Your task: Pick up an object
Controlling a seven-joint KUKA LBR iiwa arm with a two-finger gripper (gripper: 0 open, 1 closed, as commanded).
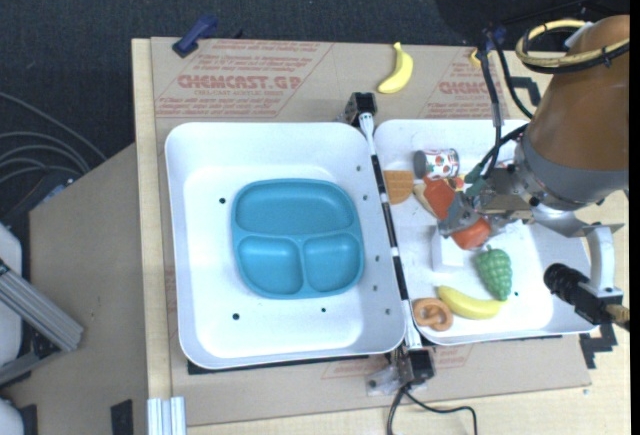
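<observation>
Banana (470, 302) lengthwise left-right, tips upturned

Claw (462, 219) low over red toy (471, 234) in right bin (560, 323)

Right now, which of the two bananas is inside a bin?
The banana at the near edge of the right bin, beside the green fruit. The other banana lies on the cardboard behind the bins.

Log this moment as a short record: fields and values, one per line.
left bin: holds a blue divided plate
right bin: banana, green fruit, can, red item
outside bins: second banana on the bench
gripper: low over the red item, grasp unclear
</observation>
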